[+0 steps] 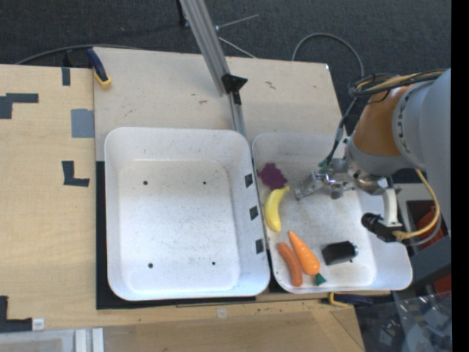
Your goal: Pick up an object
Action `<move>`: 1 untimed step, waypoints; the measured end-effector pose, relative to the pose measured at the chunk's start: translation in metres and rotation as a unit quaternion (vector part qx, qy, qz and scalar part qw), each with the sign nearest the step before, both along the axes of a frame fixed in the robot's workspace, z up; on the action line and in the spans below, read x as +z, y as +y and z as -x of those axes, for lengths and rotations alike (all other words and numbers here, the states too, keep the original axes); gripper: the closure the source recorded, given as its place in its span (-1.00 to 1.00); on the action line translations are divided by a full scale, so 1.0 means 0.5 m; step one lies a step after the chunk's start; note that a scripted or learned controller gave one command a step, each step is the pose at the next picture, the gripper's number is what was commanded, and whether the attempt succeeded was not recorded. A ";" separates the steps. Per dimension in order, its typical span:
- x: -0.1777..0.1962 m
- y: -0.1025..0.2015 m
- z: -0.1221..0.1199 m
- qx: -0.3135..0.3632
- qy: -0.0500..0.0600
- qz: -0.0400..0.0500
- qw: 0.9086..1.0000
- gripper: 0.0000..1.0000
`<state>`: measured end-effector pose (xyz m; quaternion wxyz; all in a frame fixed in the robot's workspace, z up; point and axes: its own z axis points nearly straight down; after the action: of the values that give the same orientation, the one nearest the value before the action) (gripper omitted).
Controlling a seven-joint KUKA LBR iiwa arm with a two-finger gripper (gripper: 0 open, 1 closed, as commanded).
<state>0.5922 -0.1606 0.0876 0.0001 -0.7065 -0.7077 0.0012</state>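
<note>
Two white bins sit side by side on the bench: the left bin (pixel 179 211) and the right bin (pixel 381 270). The arm (pixel 410 123), grey with an orange band, comes in from the right and ends in the gripper (pixel 304 191) low over the upper middle of the right bin; its metal tip points left toward the banana, but the view is too coarse to tell how far the claw is spread, and nothing can be made out in it. The banana (pixel 274 207) lies lengthwise near the right bin's left wall, just left of the gripper tip and apart from it. A purple piece (pixel 272 174) sits just above the banana, near the same wall. Two carrots lie in the lower part of that bin: one carrot (pixel 304 253) with a green end, and a darker second carrot (pixel 290 264) just left of it, touching or nearly so. A black block (pixel 339 253) rests to their right. No writing or labels can be read anywhere.
</note>
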 end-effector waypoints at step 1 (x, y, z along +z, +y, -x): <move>0.022 0.001 0.000 0.000 0.000 0.000 1.000 1.00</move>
<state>0.5923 -0.1599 0.0984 0.0004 -0.7062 -0.7080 0.0009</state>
